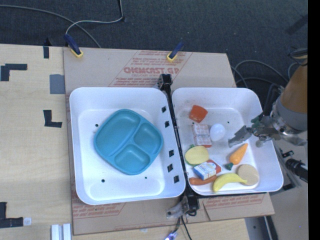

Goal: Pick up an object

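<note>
The carrot [238, 153] is taken as the likeliest object here: a small orange toy piece, lying tilted in the right-hand bin [252, 98], at about four o'clock from that bin's centre. The tool [244, 134] is seen just above it, at roughly twelve o'clock from the carrot, reaching in from the three o'clock side; nothing is seen between its fingers, and whether they are spread or closed cannot be told at this size.

Moving outward: a white ball [217, 131] is found at nine o'clock from the tool, with a small patterned packet [201, 133] beside it and an orange-red block [198, 113] further toward eleven. At seven o'clock a yellow round piece [197, 155] and a little carton [205, 170] are noted; a banana [229, 181] and a tan disc [247, 174] lie along the bin's six o'clock wall. Across the divider, the left bin [80, 149] carries a blue sectioned plate [128, 141].

The carrot is judged light, stiff and smooth, so it could slip or roll. A hold across its thick middle, fingers set square to its long axis, is judged best; the tapered tip would likely be squeezed out. The disc sits near, so a clean descent is called for.
</note>
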